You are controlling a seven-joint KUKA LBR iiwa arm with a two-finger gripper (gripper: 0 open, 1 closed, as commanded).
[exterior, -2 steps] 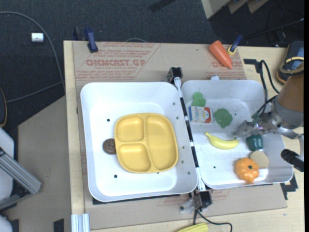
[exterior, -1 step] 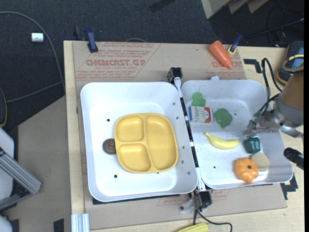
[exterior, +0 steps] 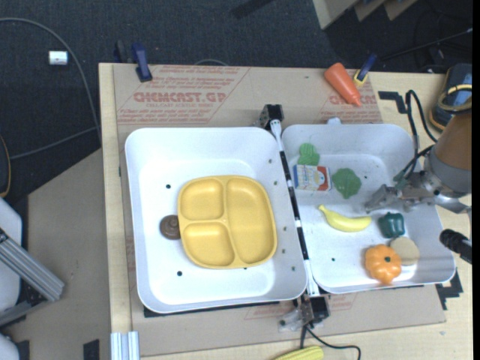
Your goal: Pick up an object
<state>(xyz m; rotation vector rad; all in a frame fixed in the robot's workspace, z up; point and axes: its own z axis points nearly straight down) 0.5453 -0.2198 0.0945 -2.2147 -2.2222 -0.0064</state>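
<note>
Arm (exterior: 454,150) enters from the right edge of the camera view, orange band uppermost, grey wrist section below it. Wrist angles down and leftward. Pincer (exterior: 379,199) extends left from the wrist, lying nearly horizontal, tips pointing toward the view's left. Dark cabling loops above the wrist. Pincer is dark and small here; spacing at its tips is unresolved.

The gripper (exterior: 377,198) hung low over the right bin (exterior: 360,137), just above a dark green object (exterior: 391,224). Nearby lay a banana (exterior: 346,220), an orange pumpkin (exterior: 382,264), a milk carton (exterior: 311,177) and green broccoli (exterior: 346,182). In the left bin (exterior: 150,171) a yellow divided plate (exterior: 226,221) partly covered a brown disc (exterior: 169,226)
</note>
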